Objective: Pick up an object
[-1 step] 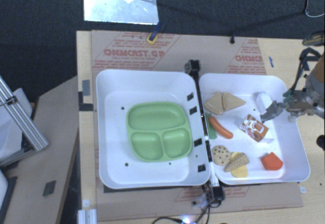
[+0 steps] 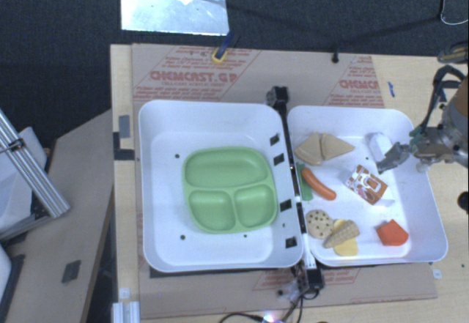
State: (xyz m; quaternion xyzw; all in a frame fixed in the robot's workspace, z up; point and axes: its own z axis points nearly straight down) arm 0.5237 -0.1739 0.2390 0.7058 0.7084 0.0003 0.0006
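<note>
Bench, two white bins [image 2: 421, 190]. Gripper [image 2: 387, 159] at right bin's edge, finger state indeterminate. Carton [image 2: 366, 185] just below-left; white piece [image 2: 378, 144] adjacent. Risk: crowding deflects grasp.

A pale green three-compartment plastic plate [image 2: 229, 188] lies in the glossy white left bin [image 2: 157, 168]. The white right bin [image 2: 421, 182] holds a tan bread wedge [image 2: 323, 147], an orange-red sausage [image 2: 318, 183], a speckled brown cookie [image 2: 318, 223], a red-and-white printed carton [image 2: 366, 185] and an orange block [image 2: 392, 233]. Red lettering marks the brown cardboard sheet [image 2: 198, 71] over the beige tabletop [image 2: 80, 168].
</note>
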